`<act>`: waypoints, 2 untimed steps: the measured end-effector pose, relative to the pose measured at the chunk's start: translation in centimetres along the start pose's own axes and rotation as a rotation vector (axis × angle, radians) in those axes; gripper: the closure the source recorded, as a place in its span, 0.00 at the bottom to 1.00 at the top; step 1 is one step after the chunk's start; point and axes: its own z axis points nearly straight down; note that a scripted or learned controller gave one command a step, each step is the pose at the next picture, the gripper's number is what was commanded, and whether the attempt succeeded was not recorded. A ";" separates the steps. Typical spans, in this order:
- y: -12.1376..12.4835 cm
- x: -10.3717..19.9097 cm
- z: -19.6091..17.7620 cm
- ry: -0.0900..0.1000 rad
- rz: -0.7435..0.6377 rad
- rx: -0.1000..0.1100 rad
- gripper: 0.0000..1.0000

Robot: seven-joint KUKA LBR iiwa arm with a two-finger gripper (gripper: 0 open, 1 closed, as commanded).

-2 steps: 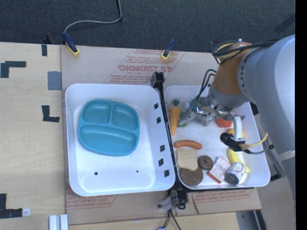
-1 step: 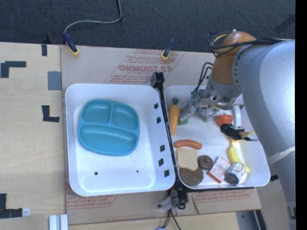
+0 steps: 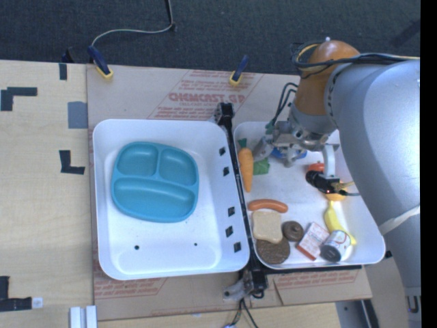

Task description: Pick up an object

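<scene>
Bins are sitting side by side on the bench (image 3: 41, 203): the left bin (image 3: 116, 251) is carrying a blue divided plate (image 3: 156, 182), and the right bin (image 3: 372, 248) is crowded with toy food. The arm (image 3: 382, 115) is reaching in from the right, and its gripper (image 3: 285, 145) is hanging low over the far end of the right bin, just beside a carrot (image 3: 245, 170) and something green and blue under it. Whether its jaws are apart or together, I cannot tell from this angle. Nearer the front, a sausage (image 3: 268, 206) is lying above a slice of bread (image 3: 268, 225), with a brown cookie (image 3: 273, 252) touching the bread, a banana (image 3: 334, 219) to the right, and a small can (image 3: 332, 249) at the corner.
</scene>
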 end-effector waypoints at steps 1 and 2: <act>0.0 0.0 -0.7 -0.002 -0.003 0.003 1.00; 0.0 -0.1 -0.7 -0.002 -0.003 0.004 0.00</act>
